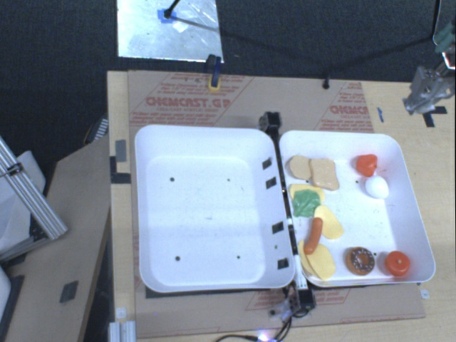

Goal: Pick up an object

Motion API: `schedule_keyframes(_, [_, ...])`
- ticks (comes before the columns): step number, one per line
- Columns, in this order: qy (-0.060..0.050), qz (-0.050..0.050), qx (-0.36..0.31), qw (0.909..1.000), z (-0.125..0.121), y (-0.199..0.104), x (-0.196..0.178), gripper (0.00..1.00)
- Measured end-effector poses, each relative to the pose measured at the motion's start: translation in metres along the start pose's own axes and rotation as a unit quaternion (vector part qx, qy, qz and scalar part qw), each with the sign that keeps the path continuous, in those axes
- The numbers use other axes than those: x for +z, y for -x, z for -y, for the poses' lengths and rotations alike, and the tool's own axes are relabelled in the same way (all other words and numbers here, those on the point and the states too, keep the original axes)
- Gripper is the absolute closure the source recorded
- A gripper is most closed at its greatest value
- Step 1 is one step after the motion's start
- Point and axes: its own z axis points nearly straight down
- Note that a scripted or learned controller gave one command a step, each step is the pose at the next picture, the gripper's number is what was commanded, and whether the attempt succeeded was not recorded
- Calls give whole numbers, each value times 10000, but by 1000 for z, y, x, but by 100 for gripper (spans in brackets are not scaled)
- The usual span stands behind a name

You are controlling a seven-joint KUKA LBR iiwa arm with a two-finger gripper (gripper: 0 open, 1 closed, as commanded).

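Nearest the camera, along the front wall of the right bin (417, 226), sit a chocolate doughnut (360, 261) and, just to its right, a red-orange tomato (397, 263) in the bin's front right corner. To the left of the doughnut lies a yellow slice (321, 261), with a red sausage (313, 235) resting tilted across its upper edge and reaching up toward a second yellow slice (329, 222). Behind these, a green leaf piece (306, 202) lies on a pale yellow square, close to the divider where the two bins meet. Farther back, two tan bread slices (313, 170) lie side by side, touching. On the right side of that same bin, a white egg (376, 187) sits just in front of a small red pepper (366, 164), the two nearly touching.

The left bin (146, 212) stands beside the right one, their walls joined by a row of dark clips (274, 184). Both bins rest on a cardboard sheet with red lettering (185, 100), laid on the worktop (78, 212).

Farthest off, at the upper right edge, the claw (427, 95) hangs above the worktop's far corner, well apart from the right bin and every object in it. It carries nothing, though whether its jaws are spread or closed I cannot tell. A shiny square plate (169, 18) lies on the dark floor beyond the worktop.
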Motion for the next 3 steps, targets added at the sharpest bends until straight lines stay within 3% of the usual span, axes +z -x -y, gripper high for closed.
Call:
schedule_keyframes(1, [-72, 2, 1, 10000, 23, -36, 8, 100])
schedule_keyframes(2, [-119, 3, -7, 9999, 25, -86, 123, 100])
schedule_keyframes(3, [-76, -1, 1, 10000, 24, -112, 121, 100])
